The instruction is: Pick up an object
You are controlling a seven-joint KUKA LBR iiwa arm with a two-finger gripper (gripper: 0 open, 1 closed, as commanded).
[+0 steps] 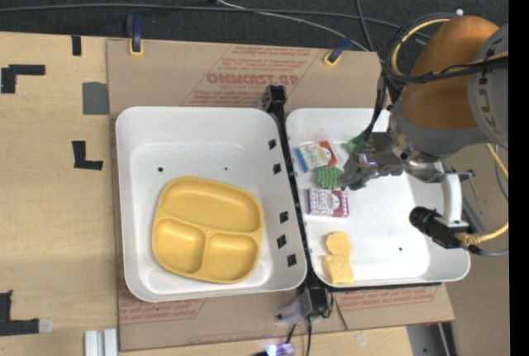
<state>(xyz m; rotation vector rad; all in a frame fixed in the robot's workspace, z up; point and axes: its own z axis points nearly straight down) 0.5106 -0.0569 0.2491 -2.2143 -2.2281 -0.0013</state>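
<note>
The gripper [361, 167], grip state unclear, hovers beside the green object [329, 177]; crowding packets [317, 154] could spoil the grasp.

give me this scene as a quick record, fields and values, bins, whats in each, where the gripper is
left bin: holds a yellow divided tray, three compartments, lying flat
right bin: holds small items along its left side
items, far to near: white and red packet; green piece; pink packet; two yellow pieces near the front edge
gripper: low over the right bin, just right of the green piece
grasp: cannot tell from this view
arm: enters from the right
</note>
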